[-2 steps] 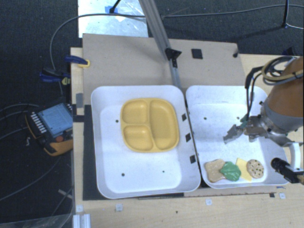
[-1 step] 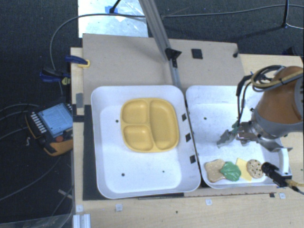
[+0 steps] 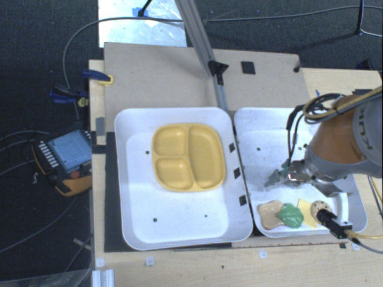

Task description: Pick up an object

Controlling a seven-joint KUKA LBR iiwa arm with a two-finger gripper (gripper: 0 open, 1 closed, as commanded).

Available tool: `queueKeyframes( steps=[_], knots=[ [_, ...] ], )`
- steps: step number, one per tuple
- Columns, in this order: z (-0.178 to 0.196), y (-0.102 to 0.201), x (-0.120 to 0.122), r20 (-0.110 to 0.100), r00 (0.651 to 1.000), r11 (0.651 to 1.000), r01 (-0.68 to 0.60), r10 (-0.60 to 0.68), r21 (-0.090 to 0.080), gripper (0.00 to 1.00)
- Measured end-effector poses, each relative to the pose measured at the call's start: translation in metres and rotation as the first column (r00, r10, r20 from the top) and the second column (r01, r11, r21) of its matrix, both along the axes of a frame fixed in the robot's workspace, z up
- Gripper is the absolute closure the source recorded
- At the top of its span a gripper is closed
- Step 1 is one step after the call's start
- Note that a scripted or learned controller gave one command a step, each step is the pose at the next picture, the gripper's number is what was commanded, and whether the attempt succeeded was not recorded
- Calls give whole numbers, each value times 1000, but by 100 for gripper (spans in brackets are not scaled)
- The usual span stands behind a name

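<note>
Several small objects lie along the front edge of the right bin (image 3: 257,130): a tan flat piece (image 3: 270,214), a green lump (image 3: 291,215), a yellow wedge (image 3: 306,207) and a small brown round piece (image 3: 321,208). My gripper (image 3: 280,179) hangs over the middle of that bin, just behind and slightly left of the tan piece, pointing toward the bin's left wall. Nothing shows in it. The arm's orange band (image 3: 335,139) sits above it at the right.
The left bin (image 3: 134,220) holds a yellow three-compartment plate (image 3: 188,157). A slanted grey pole (image 3: 200,37) crosses above the bins' back. A blue device (image 3: 69,151) and cables lie off the bench to the left.
</note>
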State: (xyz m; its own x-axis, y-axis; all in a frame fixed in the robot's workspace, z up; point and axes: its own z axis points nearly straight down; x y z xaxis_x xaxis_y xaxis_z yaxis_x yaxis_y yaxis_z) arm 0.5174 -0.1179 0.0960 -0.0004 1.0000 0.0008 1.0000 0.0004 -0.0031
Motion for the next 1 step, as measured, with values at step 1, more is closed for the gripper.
queueKeyframes(
  steps=[1],
  knots=[
    [13,0,1,5,1000,1000,0,0,-1,100]
  ],
)
